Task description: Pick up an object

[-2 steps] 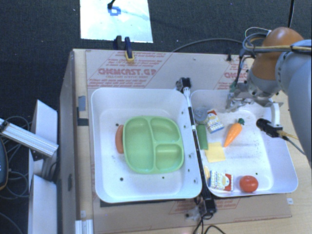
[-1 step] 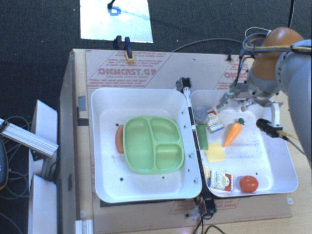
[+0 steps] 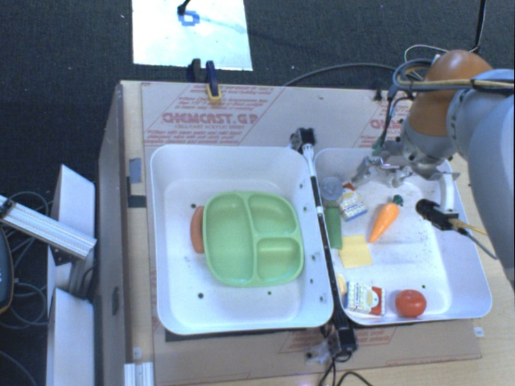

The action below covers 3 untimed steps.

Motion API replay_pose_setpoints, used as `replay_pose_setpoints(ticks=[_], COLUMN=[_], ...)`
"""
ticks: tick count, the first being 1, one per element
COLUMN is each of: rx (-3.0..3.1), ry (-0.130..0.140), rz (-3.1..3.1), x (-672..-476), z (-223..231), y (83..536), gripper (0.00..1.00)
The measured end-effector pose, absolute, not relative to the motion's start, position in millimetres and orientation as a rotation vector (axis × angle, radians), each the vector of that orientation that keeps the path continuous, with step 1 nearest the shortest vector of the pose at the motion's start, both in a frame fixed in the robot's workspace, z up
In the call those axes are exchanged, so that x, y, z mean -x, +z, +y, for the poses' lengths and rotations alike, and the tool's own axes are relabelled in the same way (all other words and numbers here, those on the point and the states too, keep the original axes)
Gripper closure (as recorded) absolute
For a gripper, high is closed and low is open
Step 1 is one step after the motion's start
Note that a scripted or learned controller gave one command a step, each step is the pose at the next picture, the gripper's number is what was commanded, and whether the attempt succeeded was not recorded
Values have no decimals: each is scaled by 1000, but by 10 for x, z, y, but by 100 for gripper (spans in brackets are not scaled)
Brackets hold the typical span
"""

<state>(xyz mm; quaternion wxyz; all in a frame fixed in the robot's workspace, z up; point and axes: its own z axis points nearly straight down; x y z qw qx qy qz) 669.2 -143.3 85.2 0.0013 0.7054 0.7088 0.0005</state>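
Your work surface: flat bench (image 3: 241, 115) topped with clear sheet over brown paper, red "CHEMCAST" print. Two shallow white plastic bins rest directly on it, side by side, touching: left bin (image 3: 173, 240), right bin (image 3: 471, 284). Blue-and-yellow clamp (image 3: 211, 80) grips bench's far edge.

Two bins side by side on the bench (image 3: 241, 119). Left bin (image 3: 173, 215): divided plate (image 3: 251, 238) at centre, sausage (image 3: 196, 228) touching its left edge. Right bin (image 3: 467, 272): carrot (image 3: 385, 219) mid-frame, cheese slice (image 3: 356, 251) lower left of it, small carton (image 3: 352, 203) upper left, bottle (image 3: 332, 215) along the left wall, tomato (image 3: 410, 302) and box (image 3: 364, 297) at the bottom. My gripper (image 3: 385, 167) sits over the right bin's top edge.
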Motion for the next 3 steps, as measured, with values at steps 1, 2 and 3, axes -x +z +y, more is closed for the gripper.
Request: replay_pose_setpoints(ticks=[1, 2, 3], rx=[-2210, -2209, -2214], ry=[4, 3, 2], rz=[2225, 2226, 2225], x=[-6703, -6701, -6693], z=[-1437, -1437, -1307], y=[967, 965, 855], gripper=[100, 0, 0])
